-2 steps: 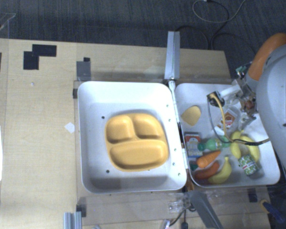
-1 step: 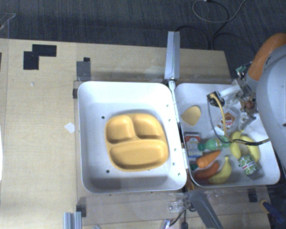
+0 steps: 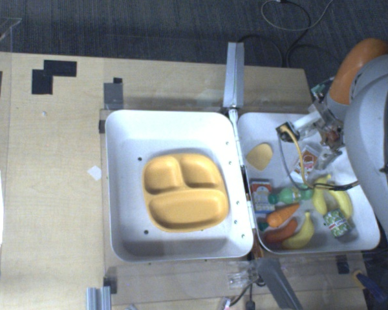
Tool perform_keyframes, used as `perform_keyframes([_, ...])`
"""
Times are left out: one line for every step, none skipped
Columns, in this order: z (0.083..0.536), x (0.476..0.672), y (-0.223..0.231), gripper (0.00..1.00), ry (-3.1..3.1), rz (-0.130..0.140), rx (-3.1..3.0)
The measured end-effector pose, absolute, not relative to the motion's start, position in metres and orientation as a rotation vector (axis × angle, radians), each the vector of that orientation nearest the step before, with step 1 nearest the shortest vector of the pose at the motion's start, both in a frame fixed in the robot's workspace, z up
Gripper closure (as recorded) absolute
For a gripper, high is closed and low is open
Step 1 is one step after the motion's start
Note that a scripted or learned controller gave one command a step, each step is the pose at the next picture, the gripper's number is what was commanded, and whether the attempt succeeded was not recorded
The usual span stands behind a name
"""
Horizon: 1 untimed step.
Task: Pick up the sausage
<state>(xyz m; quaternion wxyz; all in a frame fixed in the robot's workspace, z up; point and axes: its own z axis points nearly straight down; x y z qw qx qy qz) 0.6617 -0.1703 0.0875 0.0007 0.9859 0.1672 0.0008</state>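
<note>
The sausage is a dark red-brown piece lying at the front of the right bin. It is wedged between an orange carrot just behind it and a yellow banana on its right. My gripper hangs over the back right part of the same bin, well behind the sausage and apart from it. The wrist and cables partly cover the gripper.
The right bin also holds a yellow wafer-like piece, a small carton, a green bottle, more bananas, a green can and a red-and-white packet. A yellow compartment tray lies in the left bin.
</note>
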Motion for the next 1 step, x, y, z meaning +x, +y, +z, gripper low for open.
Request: perform_keyframes([0.1264, 0.6604, -0.2023, 0.0, 0.792, 0.009, 3.038])
